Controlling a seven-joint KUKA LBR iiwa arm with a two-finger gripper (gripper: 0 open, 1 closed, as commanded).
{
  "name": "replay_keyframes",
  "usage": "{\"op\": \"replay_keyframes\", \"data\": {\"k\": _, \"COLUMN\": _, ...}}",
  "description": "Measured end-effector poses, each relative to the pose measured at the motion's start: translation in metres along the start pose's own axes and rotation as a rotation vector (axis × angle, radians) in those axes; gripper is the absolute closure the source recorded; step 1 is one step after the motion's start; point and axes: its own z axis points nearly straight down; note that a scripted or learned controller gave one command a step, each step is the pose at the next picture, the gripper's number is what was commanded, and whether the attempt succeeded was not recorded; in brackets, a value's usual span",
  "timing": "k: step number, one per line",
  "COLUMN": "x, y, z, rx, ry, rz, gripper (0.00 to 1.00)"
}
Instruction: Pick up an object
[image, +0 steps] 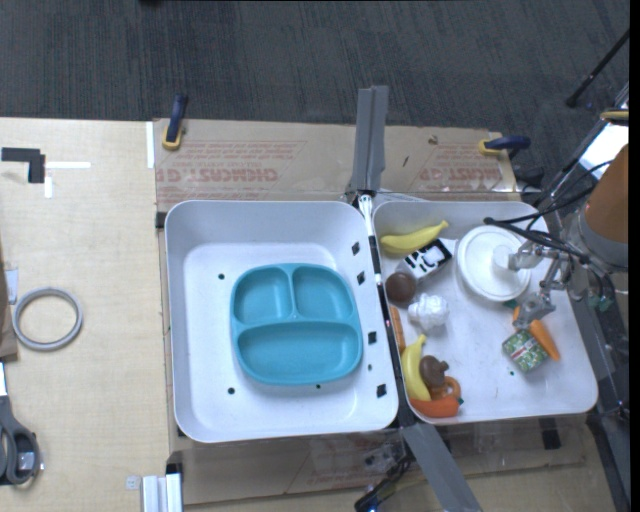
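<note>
teal divided plate (297, 324) sits mid left bin (190, 300); right bin (570, 395) has the clutter; arm's fingers (540, 300) hang over the orange carrot (543, 339) and green carton (523, 351) at about 3 o'clock in that bin; honestly can't tell if they're open or gripping anything; bananas (412, 238) at 11.
</note>
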Motion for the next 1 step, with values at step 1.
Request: {"op": "replay_keyframes", "data": {"k": 1, "x": 0.0145, "y": 0.0008, "z": -0.0002, "rx": -0.001, "ry": -0.007, "rz": -0.01, "gripper": 0.0}}
